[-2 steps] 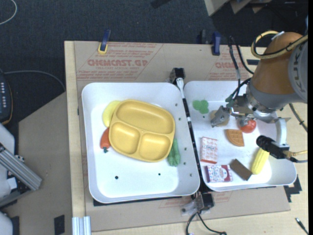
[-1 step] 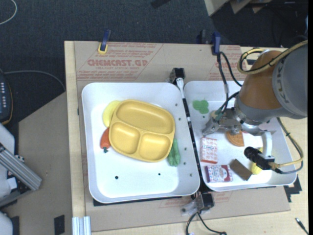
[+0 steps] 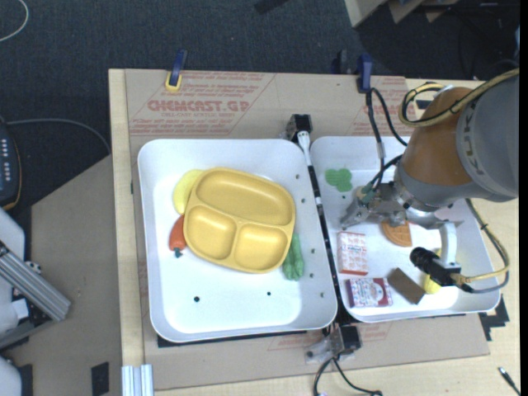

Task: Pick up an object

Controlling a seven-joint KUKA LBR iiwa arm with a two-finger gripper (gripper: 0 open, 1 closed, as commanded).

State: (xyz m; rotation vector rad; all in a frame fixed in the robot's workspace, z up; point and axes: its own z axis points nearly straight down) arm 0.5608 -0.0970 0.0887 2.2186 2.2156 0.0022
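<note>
Looking down from my remote feed, biggest first. The brown board (image 3: 247, 97) with red print carries both bins. The left white bin (image 3: 231, 304) sits well off to the view-left of the gripper, and the right white bin (image 3: 346, 157) is the one the gripper is over. The grey arm (image 3: 487, 139) comes in from the view's right, with its orange band just up-right of the gripper.

The gripper (image 3: 356, 211) hangs low over the middle of the right bin. From this angle I honestly can't tell how far open it is or whether it has hold of anything.

The pickable stuff:
- The yellow divided tray (image 3: 239, 221) is far view-left of the gripper, in the other bin.
- A yellow piece (image 3: 185, 190) pokes out from under the tray's far corner.
- A red-and-white packet (image 3: 352, 252) lies just below the gripper in the picture, and a second packet (image 3: 368, 291) is further down.
- A green leafy thing (image 3: 293, 261) is left and below, against the tray's edge.
- A brown block (image 3: 405, 285) is down and to the right.
- An orange-red item, maybe a toy carrot (image 3: 177, 236), is beyond the tray on its far side.
- A tan-orange disc (image 3: 399, 234) is just right of and below the gripper, close.
- A small green piece (image 3: 338, 177) is just up-left of the gripper, near but apart.
</note>
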